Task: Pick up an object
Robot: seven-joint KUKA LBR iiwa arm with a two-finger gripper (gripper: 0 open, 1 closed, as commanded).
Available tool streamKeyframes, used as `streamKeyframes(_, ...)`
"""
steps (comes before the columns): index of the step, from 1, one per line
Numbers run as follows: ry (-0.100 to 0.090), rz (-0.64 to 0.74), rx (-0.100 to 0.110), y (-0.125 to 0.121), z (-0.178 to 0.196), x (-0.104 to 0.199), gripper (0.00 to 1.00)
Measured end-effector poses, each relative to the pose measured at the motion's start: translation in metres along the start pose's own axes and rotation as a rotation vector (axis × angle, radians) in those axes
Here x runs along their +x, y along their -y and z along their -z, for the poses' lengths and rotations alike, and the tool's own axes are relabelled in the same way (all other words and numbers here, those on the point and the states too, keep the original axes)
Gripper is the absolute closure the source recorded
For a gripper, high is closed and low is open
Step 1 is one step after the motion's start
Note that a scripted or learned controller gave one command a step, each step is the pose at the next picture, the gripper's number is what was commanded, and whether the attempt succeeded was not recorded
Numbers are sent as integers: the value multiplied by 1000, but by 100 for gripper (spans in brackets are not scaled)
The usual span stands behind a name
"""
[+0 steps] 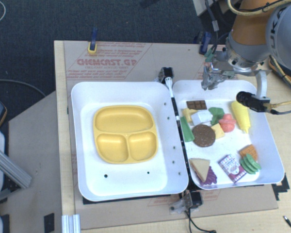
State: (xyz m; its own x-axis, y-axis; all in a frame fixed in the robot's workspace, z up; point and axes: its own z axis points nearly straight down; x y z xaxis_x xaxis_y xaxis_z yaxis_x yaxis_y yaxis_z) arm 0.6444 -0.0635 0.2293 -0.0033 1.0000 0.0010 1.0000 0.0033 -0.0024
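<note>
My gripper (209, 83) hangs over the far edge of the right bin (271, 144), its fingers close together with nothing between them. Toy food lies below it in that bin: a brown chocolate bar (196, 104), a white block (202, 116), a green piece (216, 114), a pink-red piece (227, 123), a yellow banana (240, 115), a round brown patty (203, 135), a green strip (185, 129), a sandwich wedge (200, 168), a purple piece (212, 176), a purple packet (231, 166) and a carrot with green leaves (250, 159).
The left bin (82, 130) holds a yellow divided plate (124, 133) with three compartments. Both bins rest on a cardboard sheet (111, 57) on the bench. A black clip (165, 74) sits at the far end of the seam between the bins.
</note>
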Motion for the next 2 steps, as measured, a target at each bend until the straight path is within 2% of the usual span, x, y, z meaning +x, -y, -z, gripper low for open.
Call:
streamKeyframes(1,-1,1,1,18,1,43,100)
streamKeyframes(2,0,0,3,43,-15,72,100)
